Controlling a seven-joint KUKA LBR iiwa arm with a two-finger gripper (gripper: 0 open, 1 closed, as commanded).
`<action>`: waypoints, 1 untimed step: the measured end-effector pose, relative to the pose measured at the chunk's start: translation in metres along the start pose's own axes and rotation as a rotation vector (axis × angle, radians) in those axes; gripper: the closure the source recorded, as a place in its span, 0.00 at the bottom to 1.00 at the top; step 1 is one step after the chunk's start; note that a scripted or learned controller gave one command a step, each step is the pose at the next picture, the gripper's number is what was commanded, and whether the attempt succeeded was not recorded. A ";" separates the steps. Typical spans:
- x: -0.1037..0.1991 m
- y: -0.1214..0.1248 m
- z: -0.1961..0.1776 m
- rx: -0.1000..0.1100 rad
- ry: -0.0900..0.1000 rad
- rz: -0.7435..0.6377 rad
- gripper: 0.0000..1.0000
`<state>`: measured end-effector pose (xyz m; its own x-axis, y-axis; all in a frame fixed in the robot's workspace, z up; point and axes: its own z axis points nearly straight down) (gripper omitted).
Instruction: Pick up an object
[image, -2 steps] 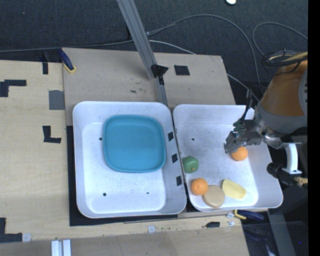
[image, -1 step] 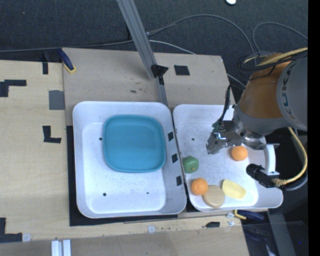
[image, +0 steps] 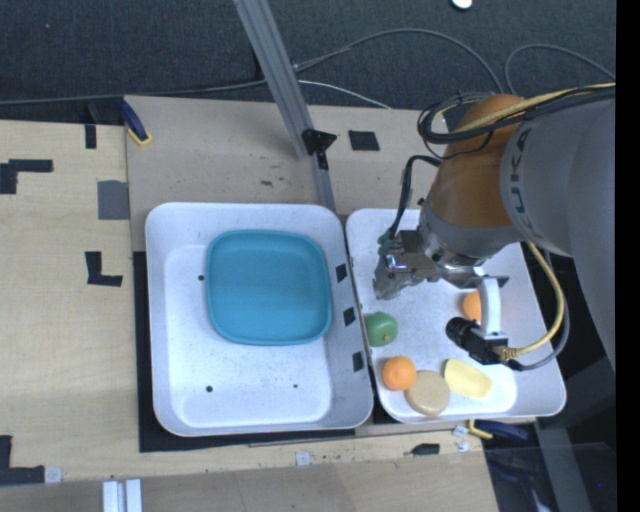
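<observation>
1. From the one overhead camera, we see a pale wooden worktop (image: 60, 300) bearing two shallow white bins side by side — the left bin (image: 170, 330) wider, the right bin (image: 530, 390) narrower and partly covered by the arm.

2. In the left bin lies a blue plate (image: 268, 285), squarish with rounded corners, flat on the bin floor toward the far side.

3. The grey arm (image: 570, 170) with its orange band (image: 480, 180) reaches in from the right and hangs over the right bin; a yellow cable (image: 548, 300) loops down beside it.

4. The gripper (image: 388, 285) sits low over the left part of the right bin, near the wall the two bins share. We cannot tell whether it is released or clenched, and we see nothing between its tips.

5. The objects to be picked lie in the right bin: a green fruit (image: 380, 327) just below the gripper in the picture, close to it, though we cannot tell if they touch.

6. Nearer the front edge sit an orange ball (image: 399, 373), a tan round piece (image: 429, 392) just beside it, and a yellow piece (image: 466, 378) next along — the three in a loose row.

7. A further orange object (image: 471, 305) shows partly behind a white part of the arm's fittings.

8. A slanted grey metal bar (image: 290, 100) crosses the worktop above the bins.
</observation>
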<state>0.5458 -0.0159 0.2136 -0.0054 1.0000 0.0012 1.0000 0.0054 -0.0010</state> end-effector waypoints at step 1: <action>0.056 0.017 -0.005 0.000 0.000 0.000 1.00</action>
<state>0.5624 0.0401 0.2188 -0.0051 1.0000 0.0011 1.0000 0.0051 -0.0006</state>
